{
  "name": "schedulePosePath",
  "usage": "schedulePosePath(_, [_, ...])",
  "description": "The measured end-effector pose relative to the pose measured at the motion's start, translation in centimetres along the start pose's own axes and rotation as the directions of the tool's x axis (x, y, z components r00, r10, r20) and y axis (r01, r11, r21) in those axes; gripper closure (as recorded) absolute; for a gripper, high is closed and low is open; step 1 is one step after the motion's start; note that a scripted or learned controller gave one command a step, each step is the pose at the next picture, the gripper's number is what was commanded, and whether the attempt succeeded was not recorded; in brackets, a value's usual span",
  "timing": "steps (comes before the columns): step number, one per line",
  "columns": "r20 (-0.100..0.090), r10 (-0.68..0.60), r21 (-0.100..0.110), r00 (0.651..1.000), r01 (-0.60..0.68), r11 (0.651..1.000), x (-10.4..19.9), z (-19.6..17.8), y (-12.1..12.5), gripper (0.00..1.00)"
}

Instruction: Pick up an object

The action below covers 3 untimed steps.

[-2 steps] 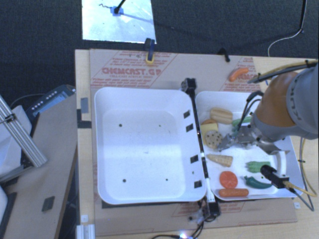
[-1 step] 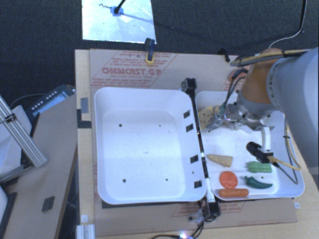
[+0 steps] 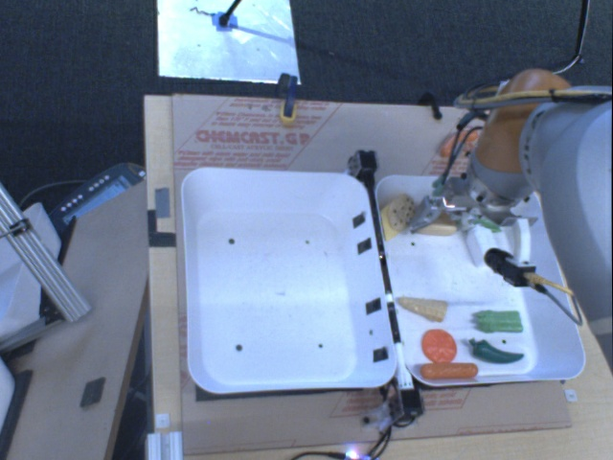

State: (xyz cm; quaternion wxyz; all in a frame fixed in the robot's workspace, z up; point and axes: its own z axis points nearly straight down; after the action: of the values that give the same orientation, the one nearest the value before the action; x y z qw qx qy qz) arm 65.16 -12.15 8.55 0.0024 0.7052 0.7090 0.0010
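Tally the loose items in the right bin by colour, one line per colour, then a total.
Green: 2, a ridged block and a pepper
Orange-red: 2, a round slice and a sausage-shaped piece
Yellowish: 2, a wedge and a holed cheese piece
Total: 6, counting unhidden items

A: Item one, landmark?
B: Left white bin (image 3: 278,295), shallow, with small dark dots on its floor.
A: Beneath it?
B: Brown board (image 3: 249,134) with red print, showing past the bin's far edge.
A: Beyond the bin?
B: Yellow-and-blue clamp (image 3: 286,99) on the board's far edge; behind that, a shiny metal sheet (image 3: 225,51) lying on dark carpet (image 3: 77,65).
A: Along the bin's right rim?
B: Four black clips (image 3: 364,245), spaced in a row.
A: Left of the bin?
B: Grey control box (image 3: 96,192) with a row of buttons; nearer the view's edge, a ribbed aluminium rail (image 3: 43,266), slanted.
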Motion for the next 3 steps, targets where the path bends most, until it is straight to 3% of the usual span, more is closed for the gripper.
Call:
schedulePosePath(1, [-0.002,-0.004,-0.008,1.000,0.004,1.000,5.5,-12.8,1.7,0.00])
schedulePosePath(2, [0.001,-0.005,-0.002,1.000,0.005,1.000,5.1,-13.1,1.6,1.00])
schedulePosePath(3, [-0.001,-0.001,-0.009,1.000,0.001,1.000,5.4,-26.0,0.9,1.00])
